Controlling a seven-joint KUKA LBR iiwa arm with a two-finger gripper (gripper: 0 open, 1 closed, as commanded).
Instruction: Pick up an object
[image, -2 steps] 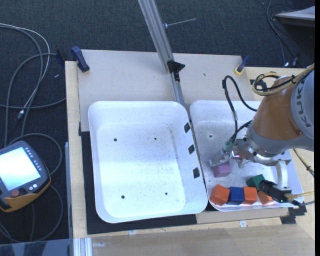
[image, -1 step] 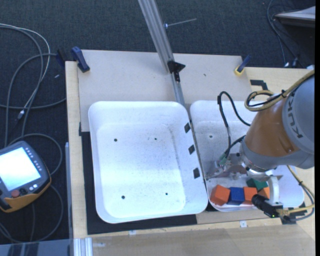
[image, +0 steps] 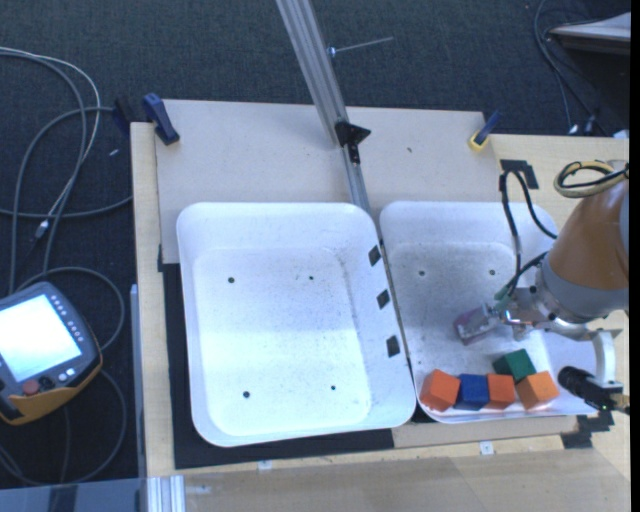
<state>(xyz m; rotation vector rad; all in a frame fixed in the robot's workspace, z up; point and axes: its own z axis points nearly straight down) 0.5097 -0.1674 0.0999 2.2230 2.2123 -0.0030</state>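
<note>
Tool (image: 478, 324) sits low in the right bin (image: 440, 235), right of frame centre, extending leftward from the wrist; whether it is spread or pressed together cannot be told, and nothing is seen gripped. Candidate objects lie just below and to the right of it: green block (image: 517, 363) nearest, then a row along the bin's lower edge: orange block (image: 439, 389), blue block (image: 474, 390), red-orange block (image: 500, 390), orange block at right (image: 540, 389). Judgement: next reach runs down-frame and slightly rightward

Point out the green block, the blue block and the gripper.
green block (image: 518, 363), camera view, its top face
blue block (image: 473, 390), camera view, its top face
gripper (image: 472, 325), camera view, its grey tip
</note>
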